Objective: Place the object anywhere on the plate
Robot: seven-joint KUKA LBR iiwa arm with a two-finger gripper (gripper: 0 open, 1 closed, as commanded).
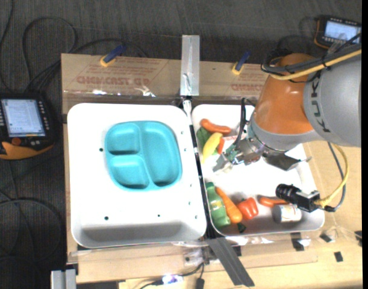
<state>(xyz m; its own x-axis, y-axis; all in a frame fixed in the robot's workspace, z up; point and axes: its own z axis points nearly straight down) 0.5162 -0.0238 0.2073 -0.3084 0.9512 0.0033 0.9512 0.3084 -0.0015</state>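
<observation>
gripper (223, 160) over right bin (304, 173) | jaws' state cannot be told | yellow vegetable (211, 143) just at 11 o'clock, long axis 1–7 | plate (143, 155) lies at 9 o'clock — left bin (87, 215)

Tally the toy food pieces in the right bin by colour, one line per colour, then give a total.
Counted as far as the arm leaves them in view:
Orange: 3, sausage-shaped piece, carrot, small piece
Green: 2, piece at upper left, pepper
Yellow: 1, banana-shaped piece
Red: 1, pepper
Total: 7
</observation>
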